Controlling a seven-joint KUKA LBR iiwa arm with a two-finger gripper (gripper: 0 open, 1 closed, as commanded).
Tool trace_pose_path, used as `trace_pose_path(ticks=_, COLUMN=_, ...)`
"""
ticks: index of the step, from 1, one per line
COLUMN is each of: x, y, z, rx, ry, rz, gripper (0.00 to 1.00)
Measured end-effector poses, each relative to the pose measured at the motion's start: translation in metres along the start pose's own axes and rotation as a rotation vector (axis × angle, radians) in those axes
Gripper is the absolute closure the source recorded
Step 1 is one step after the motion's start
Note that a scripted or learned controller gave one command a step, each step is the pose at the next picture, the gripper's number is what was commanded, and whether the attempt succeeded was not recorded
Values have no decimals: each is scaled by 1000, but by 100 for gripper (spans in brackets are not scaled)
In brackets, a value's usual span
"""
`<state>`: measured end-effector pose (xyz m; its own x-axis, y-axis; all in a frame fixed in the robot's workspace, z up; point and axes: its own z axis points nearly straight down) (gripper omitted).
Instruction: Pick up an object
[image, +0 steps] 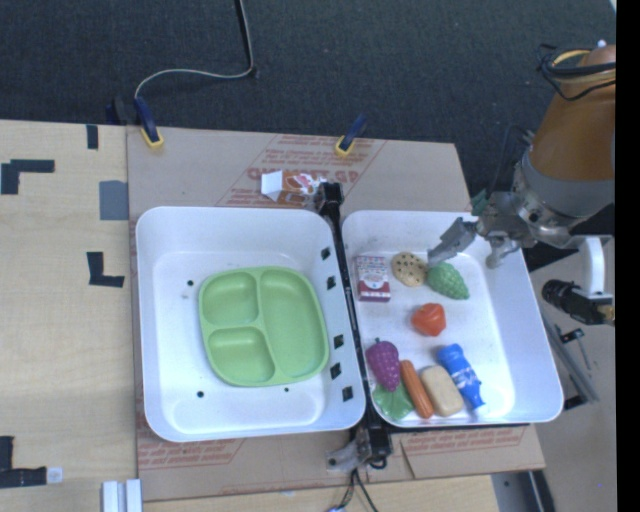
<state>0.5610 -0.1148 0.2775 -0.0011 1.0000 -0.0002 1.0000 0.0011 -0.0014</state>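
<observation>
The claw (472, 243) hangs over the upper right part of the right bin (530, 330), its two fingers spread wide with nothing between them; one finger (450, 240) slants down toward the green toy vegetable (447, 280) and the other (497, 252) stands off to the right. No object is held yet.

The likeliest target, in my judgement, is that green vegetable, which lies just beneath the lower finger, near the round cookie (407, 267). To do the step well, the claw should centre over the vegetable's narrow width, come straight down with fingers either side of it, and close only once low enough to catch its body. The cookie sits close on the left, so the approach should keep clear of it and of the bin wall.

Counted in the right bin: one green vegetable, one cookie, one small red and white carton (372, 278), one red tomato (429, 319), one bunch of purple grapes (382, 361), one carrot (415, 388), one bread roll (441, 389), one blue bottle (461, 373), and one green leafy piece (392, 403) under the grapes. The left bin (165, 300) holds one green divided plate (264, 326). Two white bins sit on the table (60, 330).
</observation>
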Motion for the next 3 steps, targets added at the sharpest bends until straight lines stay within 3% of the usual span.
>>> trace_pose_path(ticks=1, x=-10, y=-5, z=168, rx=5, ry=2, rz=1, gripper=0)
trace_pose_path(ticks=2, x=-12, y=-1, z=191, rx=-1, ry=0, rz=1, gripper=0)
trace_pose_path(ticks=3, x=-13, y=0, z=181, rx=-6, ry=-3, rz=1, gripper=100)
